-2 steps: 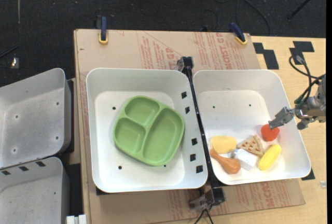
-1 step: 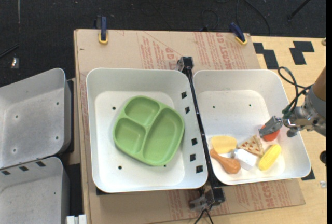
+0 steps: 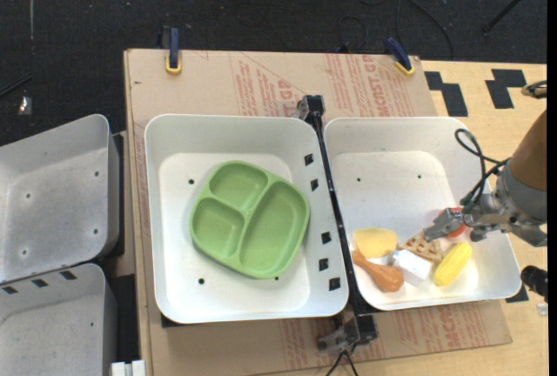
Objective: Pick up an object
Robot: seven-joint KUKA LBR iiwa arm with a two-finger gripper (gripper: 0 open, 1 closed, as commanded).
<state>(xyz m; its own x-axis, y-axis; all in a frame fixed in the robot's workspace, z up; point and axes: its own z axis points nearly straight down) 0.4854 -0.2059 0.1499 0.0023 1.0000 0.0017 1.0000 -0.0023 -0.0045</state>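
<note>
Jaws first: you see them low over the right bin [image 3: 348, 135], near its right side, at the end of the arm [image 3: 533, 170] that comes in from the right edge. The gripper [image 3: 446, 224] is small and partly red here, and it points left toward the pile of toys. You cannot tell whether the jaws are apart or closed, and you cannot make out anything between them.

Just below and beside the tip lies a yellow corn cob [image 3: 452, 265], tilted, close to the bin's front right corner. Left of the corn sits a small white block [image 3: 412, 265], and behind that block you see a flat tan piece with a criss-cross pattern [image 3: 416, 242], which reaches up toward the gripper tip; whether it touches the tip is unclear. Further left is a pale yellow lump [image 3: 376, 242], and in front of it an orange drumstick [image 3: 378, 271] lies slanted, its fat end near the white block. All of these sit bunched in the front part of the right bin.

Moving outward, a black cable [image 3: 474, 158] loops from the wrist over the bin's back right rim. The left bin [image 3: 174, 139] holds a green divided plate [image 3: 251, 218], lying flat near its middle, well apart from the toys. Both bins rest side by side on the brown tabletop [image 3: 244, 83], with two clamps [image 3: 173, 52] at its far edge.
</note>
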